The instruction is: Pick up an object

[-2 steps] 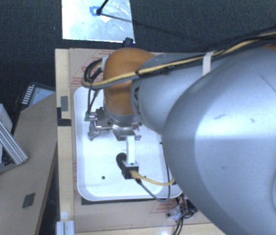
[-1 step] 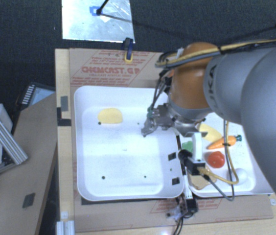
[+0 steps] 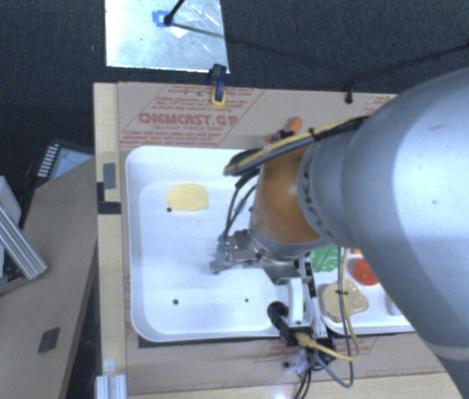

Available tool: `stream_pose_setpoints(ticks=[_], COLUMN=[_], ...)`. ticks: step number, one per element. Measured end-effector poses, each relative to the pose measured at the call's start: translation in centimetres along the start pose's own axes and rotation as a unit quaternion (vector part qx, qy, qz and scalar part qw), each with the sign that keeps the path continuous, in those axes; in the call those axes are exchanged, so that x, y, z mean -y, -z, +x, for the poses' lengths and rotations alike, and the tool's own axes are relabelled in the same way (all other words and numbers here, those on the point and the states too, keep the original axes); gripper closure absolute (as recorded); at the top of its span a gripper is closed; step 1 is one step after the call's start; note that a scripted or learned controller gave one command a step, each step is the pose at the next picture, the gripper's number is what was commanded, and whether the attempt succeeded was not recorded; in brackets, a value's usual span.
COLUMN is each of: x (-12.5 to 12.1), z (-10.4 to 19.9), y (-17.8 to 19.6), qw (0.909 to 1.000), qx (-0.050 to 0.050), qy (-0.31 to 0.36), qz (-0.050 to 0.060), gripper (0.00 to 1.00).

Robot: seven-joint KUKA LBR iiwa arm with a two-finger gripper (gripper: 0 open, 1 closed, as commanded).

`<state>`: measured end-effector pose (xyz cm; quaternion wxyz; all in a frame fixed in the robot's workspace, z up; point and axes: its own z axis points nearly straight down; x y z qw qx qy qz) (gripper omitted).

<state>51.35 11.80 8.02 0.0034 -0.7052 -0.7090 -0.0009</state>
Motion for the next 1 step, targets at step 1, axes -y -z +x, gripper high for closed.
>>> stream_pose_setpoints(ticks=[1], x=[-0.93], z=[6.22], y=[0.39], qw=[1.0000], qx=[0.001], qy=[0.002], qz=[-0.003], gripper=[0.00])
